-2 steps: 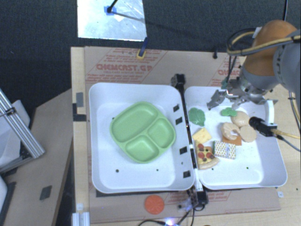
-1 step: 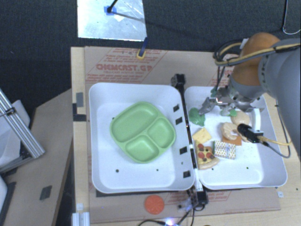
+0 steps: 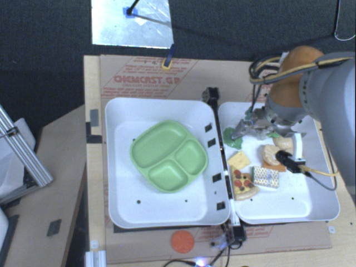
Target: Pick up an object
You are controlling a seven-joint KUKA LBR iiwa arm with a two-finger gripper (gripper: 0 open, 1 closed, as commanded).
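Observation:
My gripper (image 3: 240,130) hangs low over the upper left part of the right bin (image 3: 289,207), directly above a green toy piece (image 3: 232,138) by the divider. Whether anything sits between the gripper's tips is hidden by the wrist. Below it lie a yellow cheese wedge (image 3: 239,160), a pizza slice (image 3: 244,184), a small patterned packet (image 3: 266,177) and a tan bread-like piece (image 3: 272,154). The grey arm with its orange band (image 3: 295,74) covers the bin's upper right.
The left bin (image 3: 125,202) holds a green three-compartment plate (image 3: 169,156). A black divider strip (image 3: 218,149) runs between the bins. An orange disc (image 3: 182,241) lies on the bench front. A cable (image 3: 317,173) trails from the wrist across the right bin.

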